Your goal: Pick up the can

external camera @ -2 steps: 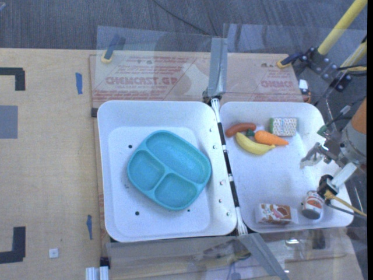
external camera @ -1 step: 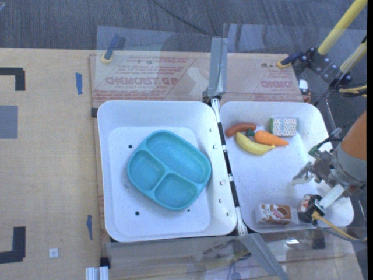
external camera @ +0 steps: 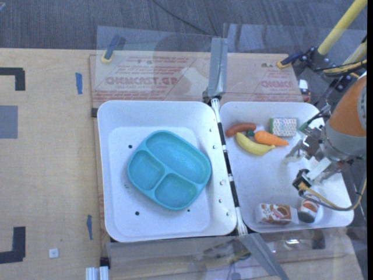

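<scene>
- Can [external camera: 275, 213]: lies on its side on the floor of the right bin [external camera: 262, 179], along its near edge. It is a short cylinder with a printed red-and-white label.
- Gripper [external camera: 304, 149]: hangs over the right bin's right side, apart from the can. Cannot tell how far open it is.
- Progress, as judged: can not lifted; descent, grasp and lift remain.
- Right bin's far end: banana [external camera: 254, 144], carrot [external camera: 270, 137], sausage [external camera: 240, 128], all smooth and rounded.

Turquoise plate [external camera: 169, 169], yel. banana [external camera: 254, 144], org. carrot [external camera: 271, 137], red/white can [external camera: 275, 213].
</scene>
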Robot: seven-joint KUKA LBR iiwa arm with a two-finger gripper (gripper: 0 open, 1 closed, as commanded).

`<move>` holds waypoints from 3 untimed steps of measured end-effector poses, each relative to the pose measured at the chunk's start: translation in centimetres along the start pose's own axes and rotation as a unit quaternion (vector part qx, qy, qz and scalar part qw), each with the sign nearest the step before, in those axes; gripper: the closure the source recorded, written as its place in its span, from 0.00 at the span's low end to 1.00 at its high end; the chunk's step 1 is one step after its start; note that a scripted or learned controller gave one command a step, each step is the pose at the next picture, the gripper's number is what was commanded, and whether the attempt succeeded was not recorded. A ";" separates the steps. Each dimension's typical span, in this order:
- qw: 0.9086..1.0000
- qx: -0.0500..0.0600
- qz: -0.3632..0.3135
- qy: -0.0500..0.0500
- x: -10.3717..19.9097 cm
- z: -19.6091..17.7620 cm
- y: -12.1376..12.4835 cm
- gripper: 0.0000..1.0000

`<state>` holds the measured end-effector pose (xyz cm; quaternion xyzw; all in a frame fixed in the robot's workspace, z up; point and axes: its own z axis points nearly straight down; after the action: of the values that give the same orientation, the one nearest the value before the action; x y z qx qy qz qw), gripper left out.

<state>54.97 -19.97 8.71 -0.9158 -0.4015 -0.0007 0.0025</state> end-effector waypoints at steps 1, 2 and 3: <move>0.999 0.001 -0.039 -0.003 5.8 -8.7 8.2 0.00; 0.996 -0.001 -0.085 -0.002 7.4 -1.5 8.6 0.00; 0.995 0.004 -0.099 0.000 7.6 -1.3 9.4 0.00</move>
<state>67.05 -20.79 9.95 -0.8718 -0.4898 0.0005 0.0059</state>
